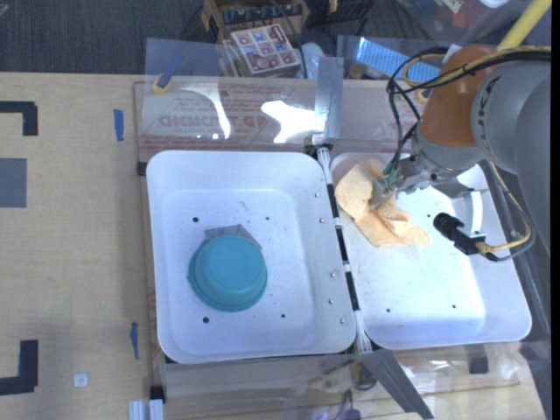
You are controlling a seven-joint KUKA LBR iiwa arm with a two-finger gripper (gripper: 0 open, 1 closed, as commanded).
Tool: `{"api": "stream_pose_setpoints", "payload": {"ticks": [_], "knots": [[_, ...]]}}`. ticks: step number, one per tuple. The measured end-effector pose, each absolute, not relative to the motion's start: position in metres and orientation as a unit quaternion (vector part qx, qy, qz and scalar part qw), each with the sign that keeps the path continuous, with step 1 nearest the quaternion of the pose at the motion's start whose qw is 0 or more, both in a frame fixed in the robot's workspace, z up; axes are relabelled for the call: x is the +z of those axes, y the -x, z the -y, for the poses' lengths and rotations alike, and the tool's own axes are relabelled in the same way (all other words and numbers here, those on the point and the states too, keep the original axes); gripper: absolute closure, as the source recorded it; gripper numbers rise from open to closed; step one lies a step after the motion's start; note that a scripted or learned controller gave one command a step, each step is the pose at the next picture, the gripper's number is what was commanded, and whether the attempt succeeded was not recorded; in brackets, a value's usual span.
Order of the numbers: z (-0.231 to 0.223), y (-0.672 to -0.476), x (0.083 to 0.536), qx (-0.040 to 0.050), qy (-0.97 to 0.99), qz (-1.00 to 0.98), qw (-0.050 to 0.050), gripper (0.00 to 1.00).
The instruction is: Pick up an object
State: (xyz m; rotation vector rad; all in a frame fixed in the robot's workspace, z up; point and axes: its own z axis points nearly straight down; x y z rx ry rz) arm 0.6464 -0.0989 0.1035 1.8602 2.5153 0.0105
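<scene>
A crumpled pale-yellow cloth (372, 206) is lying bunched directly beneath the fingers (382, 192), spreading left and below them, with one fold rising to meet them.

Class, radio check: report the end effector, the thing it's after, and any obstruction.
End effector down on yellow cloth, right bin. Grip unconfirmed. Teal bowl in left bin, out of the way.

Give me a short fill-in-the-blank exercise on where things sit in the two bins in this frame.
1. The teal bowl lies upside down in the ____ bin.
2. The yellow cloth lies in the ____ bin.
3. The gripper is down at the ____.
4. A grey patch peeks out beside the ____.

Missing words: left; right; cloth; bowl
</scene>
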Motion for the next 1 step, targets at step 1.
{"api": "stream_pose_setpoints", "payload": {"ticks": [1], "knots": [[0.0482,-0.6672,0.1853,-0.0001,-0.641,-0.768,0.001,1.00]]}}
